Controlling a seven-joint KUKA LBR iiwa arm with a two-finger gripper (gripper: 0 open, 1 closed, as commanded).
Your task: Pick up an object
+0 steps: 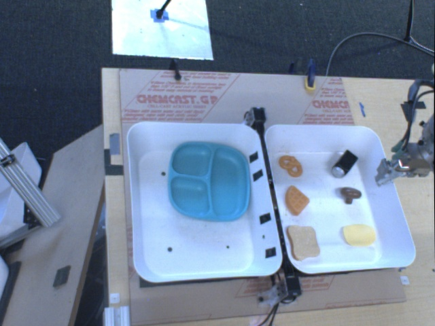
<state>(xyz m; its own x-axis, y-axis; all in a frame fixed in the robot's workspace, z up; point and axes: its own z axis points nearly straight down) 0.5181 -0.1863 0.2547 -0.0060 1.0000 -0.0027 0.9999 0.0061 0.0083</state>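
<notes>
The right bin (pixel 391 216) holds several small items: a pretzel (pixel 290 165), a black and silver cylinder (pixel 344 163), a small brown piece (pixel 351 195), an orange waffle (pixel 296 200), a slice of toast (pixel 303 242) and a yellow lump (pixel 359 234). My gripper (pixel 389 173) hangs over the bin's right rim, at the view's far right. It is right of the cylinder and the brown piece and apart from both. Nothing shows in its grasp.
The left bin (pixel 146 250) holds a blue divided plate (pixel 209 180). A black divider with clips (pixel 266 195) runs between the bins. Cables (pixel 353 43) hang at the back right. A white sheet (pixel 162 19) lies on the floor behind the bench.
</notes>
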